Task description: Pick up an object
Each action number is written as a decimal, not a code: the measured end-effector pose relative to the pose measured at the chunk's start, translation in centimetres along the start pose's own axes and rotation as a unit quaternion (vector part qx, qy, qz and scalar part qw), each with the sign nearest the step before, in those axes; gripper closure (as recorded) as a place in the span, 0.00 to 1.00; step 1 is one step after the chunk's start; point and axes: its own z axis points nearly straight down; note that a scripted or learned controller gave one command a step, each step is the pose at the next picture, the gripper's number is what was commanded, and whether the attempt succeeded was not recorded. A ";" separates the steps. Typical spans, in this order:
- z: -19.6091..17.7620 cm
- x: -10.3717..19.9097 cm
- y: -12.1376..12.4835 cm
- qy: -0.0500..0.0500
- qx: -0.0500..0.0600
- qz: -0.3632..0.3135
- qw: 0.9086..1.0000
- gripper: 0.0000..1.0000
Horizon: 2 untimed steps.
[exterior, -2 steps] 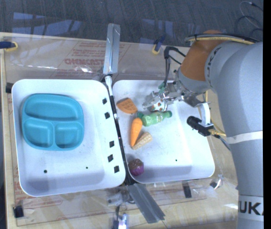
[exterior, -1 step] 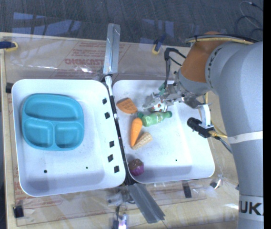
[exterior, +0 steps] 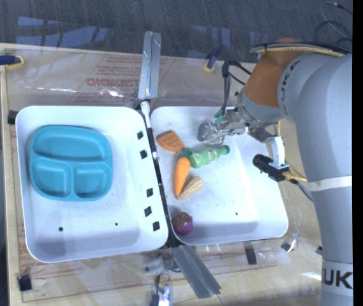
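The right bin (exterior: 258, 203) holds several toy foods. A green bottle (exterior: 208, 155) lies on its side near the middle. An orange carrot (exterior: 181, 173) points down beside a tan cone-shaped piece (exterior: 191, 187). A brown bread-like piece (exterior: 170, 141) sits near the divider, and a dark red berry (exterior: 182, 222) rests at the front left corner. My gripper (exterior: 210, 131) hangs low over the back of the right bin, just above the green bottle's upper end. Nothing shows between its tips.
The left bin (exterior: 47, 228) bears a blue divided tray (exterior: 70, 162). A metal bar (exterior: 149, 65) rises behind the divider between the bins. A black cable fitting (exterior: 269, 167) juts off the arm over the right bin's right rim. Blue clamps (exterior: 2, 61) grip the bench edge.
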 end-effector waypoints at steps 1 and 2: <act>0.0 0.0 0.0 0.000 0.000 0.000 1.000 0.00; 2.0 -1.2 2.0 0.003 0.022 -0.019 1.000 0.00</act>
